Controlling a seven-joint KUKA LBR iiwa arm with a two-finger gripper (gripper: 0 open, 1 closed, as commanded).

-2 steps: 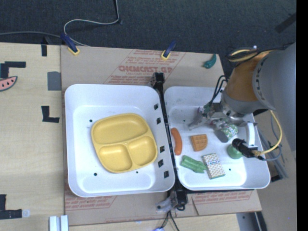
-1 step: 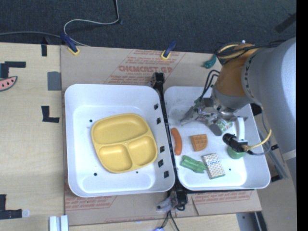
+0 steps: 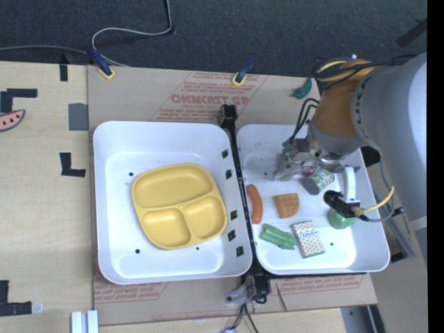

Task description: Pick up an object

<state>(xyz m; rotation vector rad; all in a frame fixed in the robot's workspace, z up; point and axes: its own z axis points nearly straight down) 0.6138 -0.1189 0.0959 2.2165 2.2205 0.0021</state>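
Note:
My gripper hangs low over the upper middle of the right bin, reached in from the right under the orange-banded wrist. Just right of it lies a small greenish can. Below it sit a brown waffle-like square and an orange sausage-shaped piece. Nearer the front lie a green pod and a small patterned box. A green round piece sits at the right, partly under a black cable fitting. Nothing shows between the gripper and the bin floor.
The left bin holds a yellow divided plate. A black divider clip strip runs between the bins. The arm's grey body covers the right bin's upper right corner. Cardboard and bench surround the bins.

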